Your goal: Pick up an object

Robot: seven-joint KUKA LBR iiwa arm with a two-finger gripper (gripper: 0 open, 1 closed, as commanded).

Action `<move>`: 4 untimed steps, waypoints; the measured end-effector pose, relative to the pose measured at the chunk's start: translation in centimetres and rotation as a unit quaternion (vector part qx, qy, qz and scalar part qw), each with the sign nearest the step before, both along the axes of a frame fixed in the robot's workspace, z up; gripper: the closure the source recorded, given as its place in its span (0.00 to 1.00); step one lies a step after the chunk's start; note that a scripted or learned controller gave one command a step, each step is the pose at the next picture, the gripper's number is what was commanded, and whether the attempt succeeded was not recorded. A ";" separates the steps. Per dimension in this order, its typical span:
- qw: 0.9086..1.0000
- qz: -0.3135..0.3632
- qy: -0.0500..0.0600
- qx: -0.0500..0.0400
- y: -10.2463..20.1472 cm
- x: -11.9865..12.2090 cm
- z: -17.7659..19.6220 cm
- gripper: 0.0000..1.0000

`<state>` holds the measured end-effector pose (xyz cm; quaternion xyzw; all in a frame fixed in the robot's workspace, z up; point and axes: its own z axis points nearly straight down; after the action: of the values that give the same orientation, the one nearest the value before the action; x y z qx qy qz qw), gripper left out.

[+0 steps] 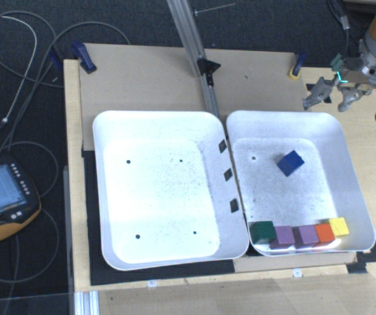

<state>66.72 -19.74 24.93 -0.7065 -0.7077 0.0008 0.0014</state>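
Blue cube (291, 163) lying alone mid right bin (345, 143), easiest target; other blocks (299, 233) packed against near wall. Tool (332, 97) spread, unladen, poised beyond far rim.

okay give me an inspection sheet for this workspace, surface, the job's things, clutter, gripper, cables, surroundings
Surface: tan bench board bearing two shallow white bins, left bin and right bin, side by side.
Job's things: loose blue cube mid right bin; green, purple, dark purple, orange and yellow blocks in a row along its near wall.
Clutter: nothing seen.
Gripper: two-finger gripper open, holding nothing, beyond the right bin's far rim.
Cables: white cable looped on the dark floor.
Surroundings: handheld control pendant at left; aluminium pole.
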 end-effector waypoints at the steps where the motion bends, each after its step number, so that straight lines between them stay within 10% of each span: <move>1: 1.000 -0.001 0.004 0.002 1.7 -6.2 -9.8 0.00; 2: 1.000 -0.001 -0.005 -0.002 -1.3 -3.2 -7.1 0.00; 3: 1.000 0.000 0.004 0.002 1.9 -6.3 -15.5 0.00; 4: 1.000 -0.001 -0.003 0.000 1.7 -6.0 -13.8 1.00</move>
<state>60.76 -18.03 11.13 -0.7070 -0.7072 -0.0012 -0.0003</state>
